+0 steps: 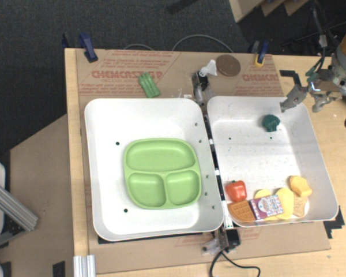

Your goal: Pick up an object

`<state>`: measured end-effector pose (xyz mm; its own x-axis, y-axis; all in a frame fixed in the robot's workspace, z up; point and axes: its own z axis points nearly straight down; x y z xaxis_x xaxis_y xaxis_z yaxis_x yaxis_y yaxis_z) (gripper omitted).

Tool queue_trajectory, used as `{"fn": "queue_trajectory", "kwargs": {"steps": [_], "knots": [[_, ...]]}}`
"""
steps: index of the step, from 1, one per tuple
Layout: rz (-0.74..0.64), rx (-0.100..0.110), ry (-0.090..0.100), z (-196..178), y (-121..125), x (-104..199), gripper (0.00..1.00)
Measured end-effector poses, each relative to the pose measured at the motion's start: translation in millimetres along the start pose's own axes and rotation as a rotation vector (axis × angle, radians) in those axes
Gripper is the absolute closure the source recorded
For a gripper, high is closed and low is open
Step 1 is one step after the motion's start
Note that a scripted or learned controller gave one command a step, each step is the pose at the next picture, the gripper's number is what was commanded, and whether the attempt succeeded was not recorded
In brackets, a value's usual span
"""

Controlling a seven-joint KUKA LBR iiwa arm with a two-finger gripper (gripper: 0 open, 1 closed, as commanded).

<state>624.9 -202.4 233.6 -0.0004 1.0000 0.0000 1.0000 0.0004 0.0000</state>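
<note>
My gripper point(304, 97) hangs at the frame's upper right, fingers apart and holding nothing, just beside the teal object point(270, 122) in the right bin point(259, 154). I'd centre over it, then descend straight.

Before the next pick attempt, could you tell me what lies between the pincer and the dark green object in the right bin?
Nothing: the camera view shows bare white bin floor between the pincer and the dark green object.

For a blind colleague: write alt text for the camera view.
The tool hangs at the right bin's far right rim, near a dark teal object. Toy food crowds its near edge; the left bin holds a green divided tray.
</note>
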Motion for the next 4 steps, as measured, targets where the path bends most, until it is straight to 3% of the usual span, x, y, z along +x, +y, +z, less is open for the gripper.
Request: {"fn": "queue_trajectory", "kwargs": {"steps": [1, 2, 3, 4], "knots": [[-0.003, -0.001, 0.0, 122, 44, 10, 0.0], [-0.004, 0.004, 0.003, 151, 41, 54, 0.0], [-0.002, -0.001, 0.0, 138, 42, 51, 1.0], [-0.006, -0.002, 0.004, 43, -16, 127, 1.0]]}}
